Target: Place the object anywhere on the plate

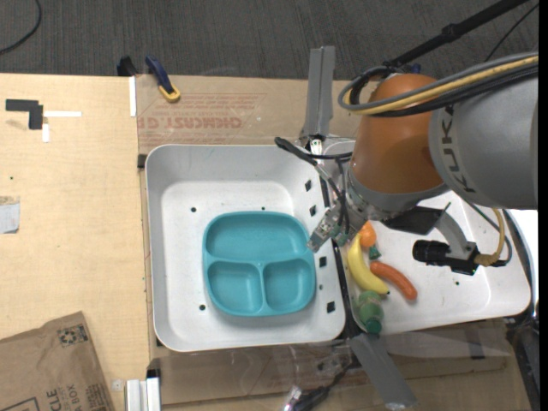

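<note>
A teal plate (pixel 257 264) with three compartments lies flat in the left white bin (pixel 171 229). In the right bin (pixel 497 289), close to the divider, lie a yellow banana (pixel 363 271), an orange-red carrot-like piece (pixel 396 280), a small orange piece (pixel 368 235) and a green item (pixel 371 312). My gripper (pixel 328 228) hangs under the orange wrist band, low over the divider between the two bins. It is just off the plate's right rim and just left of the banana's top end. The wrist hides much of it.
The grey arm and its cables cover the upper part of the right bin. A black fitting (pixel 443 253) sticks out over that bin. A cardboard sheet (pixel 68 229) lies left of the bins, and a metal post (pixel 320 92) stands behind them.
</note>
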`<state>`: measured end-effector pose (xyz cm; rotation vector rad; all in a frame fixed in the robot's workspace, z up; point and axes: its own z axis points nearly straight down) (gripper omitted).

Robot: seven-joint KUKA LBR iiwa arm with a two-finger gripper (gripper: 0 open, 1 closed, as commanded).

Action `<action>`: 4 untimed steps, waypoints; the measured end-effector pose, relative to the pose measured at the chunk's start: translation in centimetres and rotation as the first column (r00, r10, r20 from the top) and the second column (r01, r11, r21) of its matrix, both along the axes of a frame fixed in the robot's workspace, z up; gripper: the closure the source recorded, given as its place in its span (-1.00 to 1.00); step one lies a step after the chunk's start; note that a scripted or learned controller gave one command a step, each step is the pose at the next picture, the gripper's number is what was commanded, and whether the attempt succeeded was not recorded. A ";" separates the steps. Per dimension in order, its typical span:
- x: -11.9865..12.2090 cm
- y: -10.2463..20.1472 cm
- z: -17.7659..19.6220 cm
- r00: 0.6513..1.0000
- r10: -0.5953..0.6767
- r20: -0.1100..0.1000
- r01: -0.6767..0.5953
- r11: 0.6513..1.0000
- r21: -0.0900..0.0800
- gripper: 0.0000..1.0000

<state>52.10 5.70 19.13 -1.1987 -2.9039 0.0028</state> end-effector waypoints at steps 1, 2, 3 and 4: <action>-3.7 0.4 0.0 0.988 0.154 -0.001 -0.154 0.988 0.001 1.00; -4.2 -1.3 21.8 1.000 0.000 0.003 0.000 1.000 0.000 1.00; -3.2 -3.7 8.0 0.995 -0.103 0.000 0.103 0.995 0.000 1.00; 0.4 -1.8 11.8 0.969 -0.245 0.001 0.245 0.969 0.000 1.00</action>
